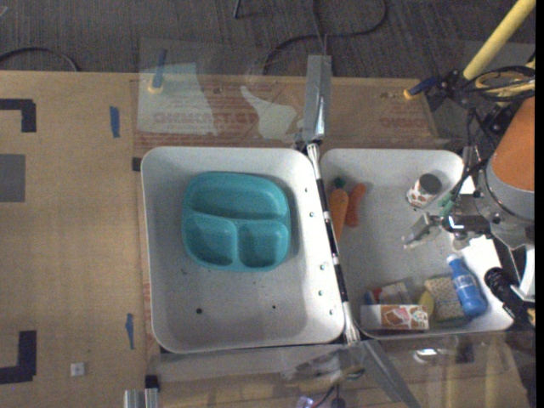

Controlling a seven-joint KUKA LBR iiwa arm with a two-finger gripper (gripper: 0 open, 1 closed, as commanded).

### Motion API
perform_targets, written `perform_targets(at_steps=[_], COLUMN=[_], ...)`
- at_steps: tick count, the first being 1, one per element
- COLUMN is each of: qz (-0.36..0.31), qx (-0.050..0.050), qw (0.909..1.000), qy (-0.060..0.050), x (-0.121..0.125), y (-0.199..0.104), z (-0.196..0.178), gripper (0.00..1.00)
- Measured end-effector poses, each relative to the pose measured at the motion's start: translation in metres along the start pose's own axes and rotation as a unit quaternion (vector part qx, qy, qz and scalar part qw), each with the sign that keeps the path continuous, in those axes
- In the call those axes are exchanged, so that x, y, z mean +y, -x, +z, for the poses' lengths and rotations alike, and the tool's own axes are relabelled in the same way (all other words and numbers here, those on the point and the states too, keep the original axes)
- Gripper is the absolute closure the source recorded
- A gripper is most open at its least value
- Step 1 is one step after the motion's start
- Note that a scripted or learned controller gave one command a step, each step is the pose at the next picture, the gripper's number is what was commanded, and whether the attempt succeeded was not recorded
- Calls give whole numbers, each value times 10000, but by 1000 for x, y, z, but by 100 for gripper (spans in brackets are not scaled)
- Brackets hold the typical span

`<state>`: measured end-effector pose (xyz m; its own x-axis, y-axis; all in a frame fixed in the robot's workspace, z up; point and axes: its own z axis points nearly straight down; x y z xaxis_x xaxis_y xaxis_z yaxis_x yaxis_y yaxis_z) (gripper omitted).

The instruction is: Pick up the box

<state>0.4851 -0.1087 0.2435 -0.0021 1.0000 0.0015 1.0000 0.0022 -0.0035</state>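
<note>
While the arm (514, 164) reaches in from the right of the camera view, your hand (429, 226) hangs over the middle of the right bin (387, 164), its two thin fingers (416, 233) spread apart with nothing between them. The box (395, 316) you are after lies flat against the near wall of that bin, a low white carton with a red and orange printed face, well short of where the hand now sits. Just beside it on the right are a yellowish sponge (444, 297) and a blue bottle (467, 286), which looks to rest partly on the sponge. A small cup (425, 188) stands near the hand toward the far wall, and two orange carrots (346, 206) lie by the divider. The left bin (161, 253) holds a teal sectioned plate (236, 221). Watch the wall: with the box tucked tight against it, one finger may land on the rim or have no room to get behind, and the grasp would close on air. You also risk catching the sponge or nudging the bottle, since both crowd the box's right end. A flat carton may slip free if pinched near its edge.
</note>
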Motion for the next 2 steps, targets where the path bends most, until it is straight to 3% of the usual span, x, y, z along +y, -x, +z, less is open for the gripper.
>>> perform_targets(at_steps=[1,2], qz=[-592,-688], qx=[-10,-8], qw=[9982,9976], qy=[24,20], x=[32,66], y=[-23,-67], z=[22,59], gripper=[0,0])
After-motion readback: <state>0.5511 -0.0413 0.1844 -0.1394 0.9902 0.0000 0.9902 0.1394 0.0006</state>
